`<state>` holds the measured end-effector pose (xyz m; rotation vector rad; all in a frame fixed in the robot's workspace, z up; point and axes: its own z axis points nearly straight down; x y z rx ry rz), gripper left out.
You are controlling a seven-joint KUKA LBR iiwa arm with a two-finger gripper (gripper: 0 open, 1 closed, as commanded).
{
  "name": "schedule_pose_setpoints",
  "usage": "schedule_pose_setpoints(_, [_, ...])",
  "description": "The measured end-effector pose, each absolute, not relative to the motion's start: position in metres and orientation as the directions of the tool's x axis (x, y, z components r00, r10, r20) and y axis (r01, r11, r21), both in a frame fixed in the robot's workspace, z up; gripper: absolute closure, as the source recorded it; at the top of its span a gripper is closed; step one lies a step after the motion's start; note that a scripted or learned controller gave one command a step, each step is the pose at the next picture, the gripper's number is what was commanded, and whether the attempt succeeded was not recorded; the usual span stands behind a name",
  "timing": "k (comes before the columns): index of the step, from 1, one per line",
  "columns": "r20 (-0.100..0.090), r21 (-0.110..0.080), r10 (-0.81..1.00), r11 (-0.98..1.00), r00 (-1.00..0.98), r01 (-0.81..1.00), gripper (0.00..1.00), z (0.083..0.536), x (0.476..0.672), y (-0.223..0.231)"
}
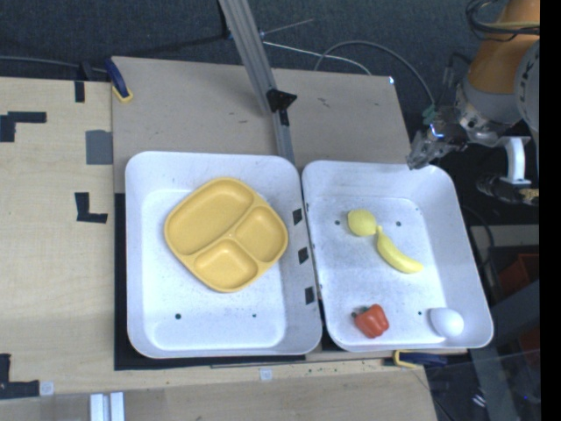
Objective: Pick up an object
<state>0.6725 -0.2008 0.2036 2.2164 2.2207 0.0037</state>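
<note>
The right bin [456, 235] holds a yellow lemon [361, 223], a yellow banana [397, 254], a red pepper [372, 320] and a white egg-like ball [446, 322]. My gripper [424, 153] hangs over the bin's far right corner, above and right of the lemon, apart from all the objects. Nothing shows between its tips.
The left bin [145, 261] carries a yellow divided plate [225, 233]. A grey metal pole [254, 55] slants down to the gap between the bins. The arm's orange and grey body [504, 60] fills the upper right. A yellow clamp [120, 84] sits at the bench's far left.
</note>
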Motion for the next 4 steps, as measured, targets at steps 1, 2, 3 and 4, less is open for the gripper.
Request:
schedule_pose_setpoints(1, [0.002,0.0,1.0,0.006,-0.006,1.0,1.0,0.218,0.66,-0.147])
schedule_pose_setpoints(2, [0.002,-0.001,1.0,0.007,-0.007,1.0,1.0,0.223,0.655,-0.087])
schedule_pose_setpoints(3, [0.003,-0.002,1.0,0.008,-0.008,1.0,1.0,0.234,0.64,-0.031])
schedule_pose_setpoints(4, [0.001,-0.004,1.0,0.007,-0.007,1.0,1.0,0.223,0.622,0.025])
